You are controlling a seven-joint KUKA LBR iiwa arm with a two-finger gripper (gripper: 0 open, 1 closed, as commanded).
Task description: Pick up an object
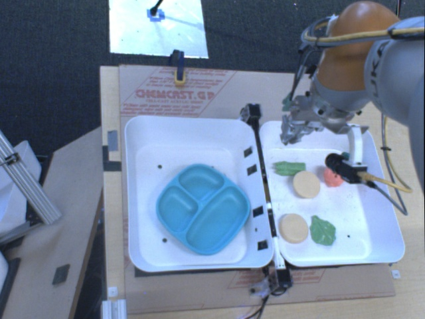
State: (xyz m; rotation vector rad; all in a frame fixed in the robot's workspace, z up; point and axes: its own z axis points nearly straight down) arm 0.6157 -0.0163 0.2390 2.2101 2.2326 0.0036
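With its opening impossible to judge, the gripper (pixel 290 137) hangs above the green piece (pixel 289 168) near the bin wall (pixel 260 153), risking a snagged descent.

Right bin (pixel 382 244), contents. A flat green leaf-like piece (pixel 289 168) lay near the bin's left wall, toward the far edge. Just right of it and slightly nearer, a tan disc (pixel 307 184) lay flat, with a small red-orange piece (pixel 331 177) close beside it on the right, partly hidden by a black part of the arm. A second tan disc (pixel 293 228) lay flat toward the near left corner, and a crumpled darker green piece (pixel 323 231) rested just to its right, apparently touching it.
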